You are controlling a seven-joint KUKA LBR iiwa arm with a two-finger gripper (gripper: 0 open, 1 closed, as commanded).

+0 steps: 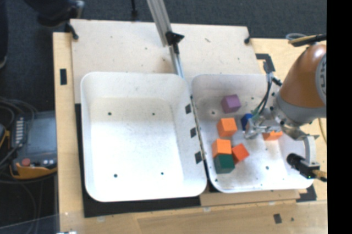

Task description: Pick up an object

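Note:
The right bin [256, 183] holds several small blocks. A purple cube [231, 102] lies toward the back. An orange cube [226, 127] sits in the middle, and a second orange cube [223, 146] rests against a dark green cube [224, 162] near the front left. A small red-orange cube [240, 152] lies just right of them. My gripper [254, 128] is low in the bin, right of the middle orange cube. A blue piece [247, 120] shows at its left side, and an orange block [272, 135] peeks out under the wrist.
The left bin [93, 117] stands beside the right one, their rims meeting at the centre. A metal pole [157, 5] slants up from the back of the bins. The arm's orange band [305, 82] hangs over the right bin's right side.

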